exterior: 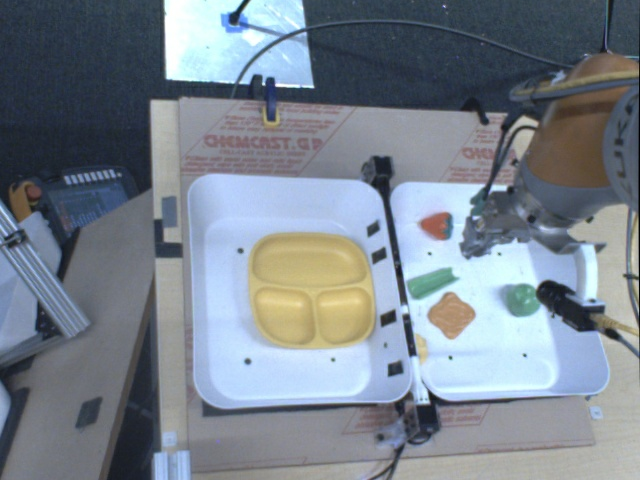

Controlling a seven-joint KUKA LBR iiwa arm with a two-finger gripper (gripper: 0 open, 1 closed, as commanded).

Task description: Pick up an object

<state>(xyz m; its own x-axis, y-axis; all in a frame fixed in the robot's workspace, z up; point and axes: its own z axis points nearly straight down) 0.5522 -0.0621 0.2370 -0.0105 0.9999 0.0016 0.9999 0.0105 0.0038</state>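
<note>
Where white bins (300,193) sit, glossy yellow tray (310,288) (three compartments), waffle-textured orange piece (452,315)

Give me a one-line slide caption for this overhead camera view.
KUKA arm's gripper hovers over the right bin beside a red toy; yellow tray sits in the left bin.

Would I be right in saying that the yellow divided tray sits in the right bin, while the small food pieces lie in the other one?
Not quite: the camera view shows the yellow divided tray in the left bin, while the small food pieces lie in the other one.
</note>
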